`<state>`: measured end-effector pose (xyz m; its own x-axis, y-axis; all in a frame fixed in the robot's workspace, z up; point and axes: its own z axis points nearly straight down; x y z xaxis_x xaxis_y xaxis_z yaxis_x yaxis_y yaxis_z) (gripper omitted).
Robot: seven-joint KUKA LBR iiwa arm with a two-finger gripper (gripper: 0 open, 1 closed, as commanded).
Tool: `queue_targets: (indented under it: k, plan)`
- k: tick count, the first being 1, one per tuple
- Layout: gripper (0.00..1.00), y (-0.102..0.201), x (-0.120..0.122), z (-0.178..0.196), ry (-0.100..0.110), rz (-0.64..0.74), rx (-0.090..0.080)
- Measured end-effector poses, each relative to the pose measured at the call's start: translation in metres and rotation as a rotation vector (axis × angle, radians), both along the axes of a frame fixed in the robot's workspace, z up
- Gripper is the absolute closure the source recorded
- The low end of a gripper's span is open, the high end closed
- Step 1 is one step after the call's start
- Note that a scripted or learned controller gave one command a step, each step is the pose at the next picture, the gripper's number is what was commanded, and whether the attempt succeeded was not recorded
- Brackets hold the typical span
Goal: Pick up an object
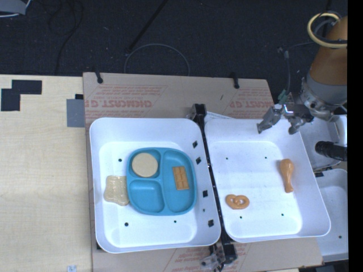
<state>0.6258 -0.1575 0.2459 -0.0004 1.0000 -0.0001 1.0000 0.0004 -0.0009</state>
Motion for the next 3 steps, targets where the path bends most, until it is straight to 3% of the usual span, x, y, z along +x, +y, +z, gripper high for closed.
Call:
queue_targets:
  k: [2,3]
  plan:
    - [0.0,0.017,-0.002,-0.12,0.006,0.002,0.002]
    - [0.0,0.019,-0.002,-0.161,0.006,0.001,0.001]
